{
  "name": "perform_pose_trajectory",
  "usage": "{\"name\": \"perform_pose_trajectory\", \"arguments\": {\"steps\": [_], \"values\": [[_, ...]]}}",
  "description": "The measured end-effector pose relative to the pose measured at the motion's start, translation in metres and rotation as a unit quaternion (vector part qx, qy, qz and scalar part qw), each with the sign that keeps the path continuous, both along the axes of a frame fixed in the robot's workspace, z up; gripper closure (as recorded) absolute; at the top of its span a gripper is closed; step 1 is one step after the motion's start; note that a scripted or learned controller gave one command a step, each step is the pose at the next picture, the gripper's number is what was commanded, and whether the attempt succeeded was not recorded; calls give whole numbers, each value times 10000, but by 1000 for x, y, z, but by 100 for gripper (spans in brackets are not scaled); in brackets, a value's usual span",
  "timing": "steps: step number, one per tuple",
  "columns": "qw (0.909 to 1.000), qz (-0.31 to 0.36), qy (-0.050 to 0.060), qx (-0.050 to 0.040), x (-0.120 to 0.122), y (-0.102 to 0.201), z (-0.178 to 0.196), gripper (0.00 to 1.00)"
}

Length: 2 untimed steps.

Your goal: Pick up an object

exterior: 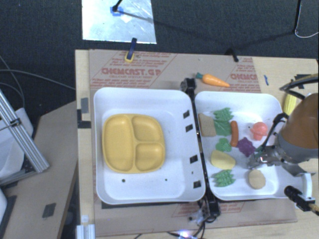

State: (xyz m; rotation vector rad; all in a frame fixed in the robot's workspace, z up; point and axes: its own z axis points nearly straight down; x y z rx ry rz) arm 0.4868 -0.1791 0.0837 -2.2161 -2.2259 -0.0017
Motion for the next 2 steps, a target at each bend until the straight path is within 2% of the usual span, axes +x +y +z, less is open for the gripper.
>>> {"name": "perform_pose_trajectory", "arguments": {"steps": [1, 2], "values": [[10000, -9, -19, -8, 1, -2, 11, 100], [10000, 4, -2, 1, 0, 26, 0, 100]]}}
